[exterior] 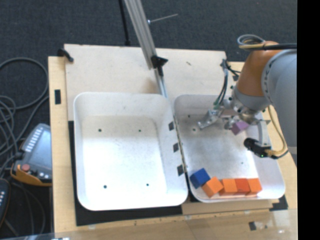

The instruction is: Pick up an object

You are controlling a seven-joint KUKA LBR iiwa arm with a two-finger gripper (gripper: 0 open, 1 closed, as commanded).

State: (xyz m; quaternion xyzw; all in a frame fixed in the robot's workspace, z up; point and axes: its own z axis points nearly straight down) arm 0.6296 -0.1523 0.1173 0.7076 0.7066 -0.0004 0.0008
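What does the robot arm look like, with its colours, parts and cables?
The thick grey robot arm has a rounded orange band above the wrist. Thin cables run beside it to the small grey metal end effector, and a black cable hangs below.

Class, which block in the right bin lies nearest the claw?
The purple block, right beside the claw; the blue and orange blocks sit along the near wall.

The grey arm [280, 79] comes in from the right of the camera view, its thick last segment bent down and leftward. The orange band [252, 76] wraps it just above the wrist. Below the band the wrist narrows to the tool [212, 118], which points left and slightly down, its metal end low over the right bin.
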